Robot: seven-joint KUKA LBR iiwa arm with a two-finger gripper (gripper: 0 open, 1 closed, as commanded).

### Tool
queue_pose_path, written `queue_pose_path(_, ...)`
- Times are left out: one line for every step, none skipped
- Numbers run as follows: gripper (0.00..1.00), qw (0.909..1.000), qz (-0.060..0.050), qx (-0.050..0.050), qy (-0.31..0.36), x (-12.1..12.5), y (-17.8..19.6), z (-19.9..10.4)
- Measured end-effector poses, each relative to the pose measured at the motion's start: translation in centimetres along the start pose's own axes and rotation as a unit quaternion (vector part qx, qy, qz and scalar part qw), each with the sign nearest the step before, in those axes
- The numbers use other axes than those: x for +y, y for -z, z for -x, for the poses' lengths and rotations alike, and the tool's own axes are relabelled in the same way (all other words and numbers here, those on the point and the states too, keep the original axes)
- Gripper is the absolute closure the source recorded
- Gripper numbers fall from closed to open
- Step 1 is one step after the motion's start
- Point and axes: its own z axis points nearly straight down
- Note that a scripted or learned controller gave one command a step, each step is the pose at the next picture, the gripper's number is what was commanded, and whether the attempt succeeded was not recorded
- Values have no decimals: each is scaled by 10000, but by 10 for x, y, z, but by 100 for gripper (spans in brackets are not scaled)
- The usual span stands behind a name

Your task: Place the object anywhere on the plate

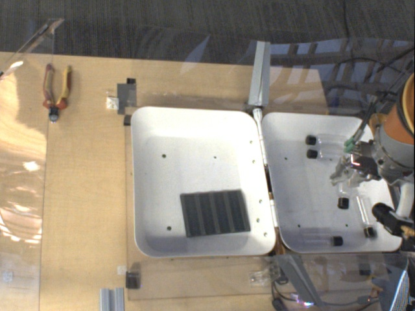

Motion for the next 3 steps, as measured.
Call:
queue_pose_path(100,9591,-7,5,2832,11,-24,-91)
queue_pose_path(100,9678,-8,6,2515,40,-24,-170)
queue_pose_path(100,9468,-2,10,3218,45,-24,-265)
